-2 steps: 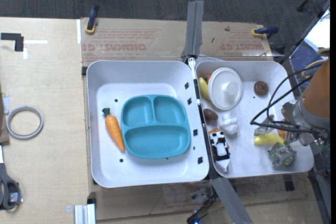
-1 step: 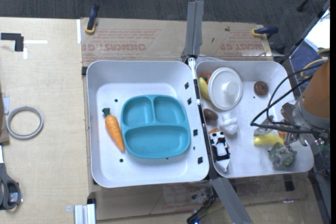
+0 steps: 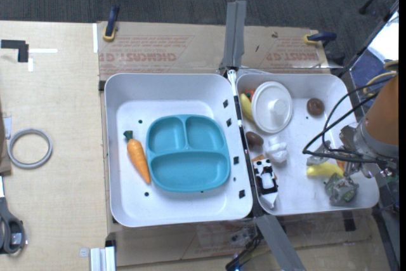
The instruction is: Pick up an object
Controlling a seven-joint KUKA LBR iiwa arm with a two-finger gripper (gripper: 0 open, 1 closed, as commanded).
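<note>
left bin [image 3: 120, 200]: white, at 9 o'clock of the scene; holds a toy carrot [image 3: 137, 158] along its 9 o'clock wall, touching or just beside a teal divided plate [image 3: 188, 153] in the middle. Well apart from the tool.
right bin [image 3: 298, 200]: most of the clutter sits here. White lidded cup [image 3: 273, 106] at 12 o'clock, yellow piece [image 3: 245, 105] tucked at its 9 o'clock side, brown round item [image 3: 314, 106] at its 3 o'clock. Lower down: dark brown lump [image 3: 254, 139], white crumpled thing [image 3: 276, 150], black-and-white toy [image 3: 264, 176] by the centre divider.
targets: yellow item [image 3: 323, 169] and grey-green crumpled item [image 3: 341, 190] lie in the bin's 4 o'clock corner, just beside each other.
tool [image 3: 365, 165]: low over the right bin's 3 o'clock edge, cables looped across it. Can't tell whether it's wide or narrow; the wrist hides the tips. Nothing visibly held.
relation: yellow item at the tool's 9 o'clock, near; crumpled item at its 7 o'clock, near. Contact unclear.
step: my read is approach/descent in the corner, grasp not yet confirmed.
next: needs centring over one item, then closing and lifting clear of the bin wall. Risk: the two neighbours are crowded, and the wall limits room.
</note>
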